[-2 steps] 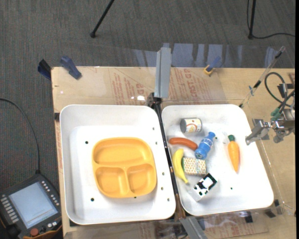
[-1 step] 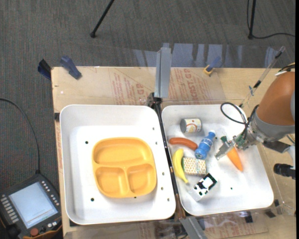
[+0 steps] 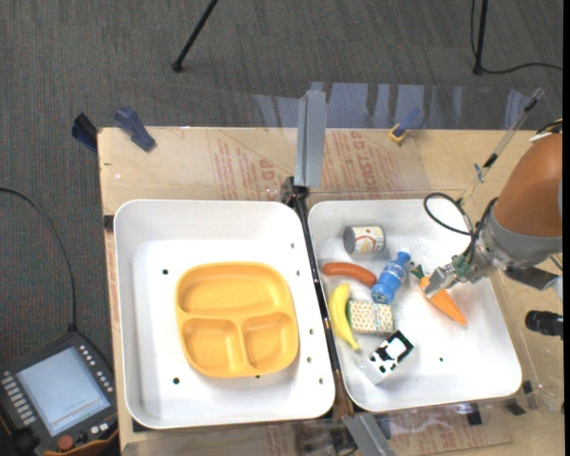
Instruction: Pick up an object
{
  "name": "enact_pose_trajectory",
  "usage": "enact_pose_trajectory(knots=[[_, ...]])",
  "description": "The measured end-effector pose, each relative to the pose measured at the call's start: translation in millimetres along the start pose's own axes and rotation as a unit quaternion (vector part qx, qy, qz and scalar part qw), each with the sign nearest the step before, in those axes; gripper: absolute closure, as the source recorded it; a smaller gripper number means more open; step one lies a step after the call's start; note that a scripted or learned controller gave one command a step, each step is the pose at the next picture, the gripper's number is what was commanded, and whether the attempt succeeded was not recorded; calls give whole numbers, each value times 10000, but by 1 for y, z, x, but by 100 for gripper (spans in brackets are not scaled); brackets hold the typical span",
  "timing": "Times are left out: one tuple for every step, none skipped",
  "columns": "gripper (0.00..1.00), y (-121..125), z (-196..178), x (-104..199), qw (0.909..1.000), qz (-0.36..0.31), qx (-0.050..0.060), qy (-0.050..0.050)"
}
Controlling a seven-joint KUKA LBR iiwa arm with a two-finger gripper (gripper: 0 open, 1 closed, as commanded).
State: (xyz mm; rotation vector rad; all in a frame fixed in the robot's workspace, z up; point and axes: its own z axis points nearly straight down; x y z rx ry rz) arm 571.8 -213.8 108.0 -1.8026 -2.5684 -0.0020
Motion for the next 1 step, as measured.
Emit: enact_pose_trajectory(knots=[[100,42,-87,67,9852,1713,9,-9]])
